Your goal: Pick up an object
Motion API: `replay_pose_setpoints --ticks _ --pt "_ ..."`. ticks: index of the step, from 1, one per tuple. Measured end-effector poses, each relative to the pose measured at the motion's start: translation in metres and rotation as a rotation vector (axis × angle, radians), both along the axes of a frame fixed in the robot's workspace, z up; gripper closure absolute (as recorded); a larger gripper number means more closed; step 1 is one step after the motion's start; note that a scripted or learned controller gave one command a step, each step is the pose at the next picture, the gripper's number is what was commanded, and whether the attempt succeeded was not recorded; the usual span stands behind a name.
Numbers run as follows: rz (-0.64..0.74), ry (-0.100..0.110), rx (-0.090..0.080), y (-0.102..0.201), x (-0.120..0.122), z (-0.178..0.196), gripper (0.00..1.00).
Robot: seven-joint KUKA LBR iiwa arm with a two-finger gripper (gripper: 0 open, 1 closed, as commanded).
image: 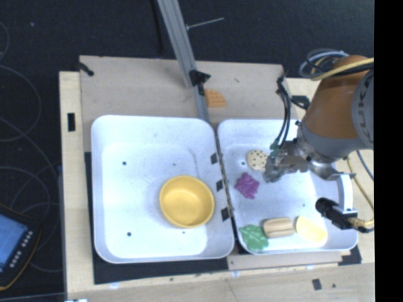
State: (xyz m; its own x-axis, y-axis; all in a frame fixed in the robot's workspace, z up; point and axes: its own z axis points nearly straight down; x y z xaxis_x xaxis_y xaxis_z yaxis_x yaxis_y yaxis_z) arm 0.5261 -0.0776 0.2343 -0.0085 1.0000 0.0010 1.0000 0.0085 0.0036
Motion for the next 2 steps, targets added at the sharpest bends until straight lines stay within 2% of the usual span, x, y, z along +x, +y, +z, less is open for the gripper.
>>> replay_pose_setpoints --ticks 2 --pt "0.000 0.002 0.001 0.095 0.028 0.018 1.00"
